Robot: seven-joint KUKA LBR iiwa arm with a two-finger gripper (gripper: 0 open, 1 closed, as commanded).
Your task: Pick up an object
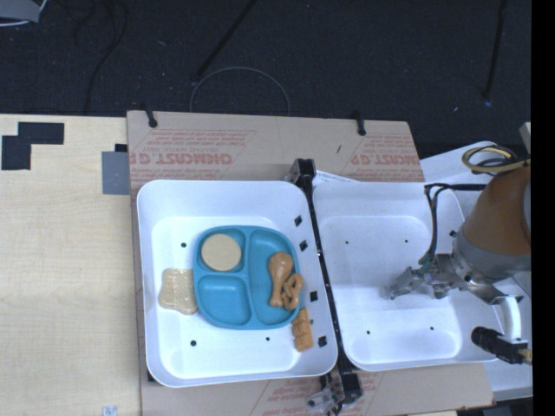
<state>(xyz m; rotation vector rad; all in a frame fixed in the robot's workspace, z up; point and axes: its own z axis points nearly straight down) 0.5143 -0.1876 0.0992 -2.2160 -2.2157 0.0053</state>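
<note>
We see the drumstick [280, 277] on the blue tray's [227, 308] right edge, the cookie [220, 251] at its top left, and the bread [178, 290] against the tray's left edge, all in the left bin [165, 206]. The gripper [401, 288] sits over the right bin [381, 206], fingers apart, holding nothing.

We see the gripper [401, 286] low over the right bin [364, 232], while the left bin [165, 206] holds a blue divided plate [227, 303] bearing a round cracker [220, 252] and a tan drumstick toy [282, 276].
</note>
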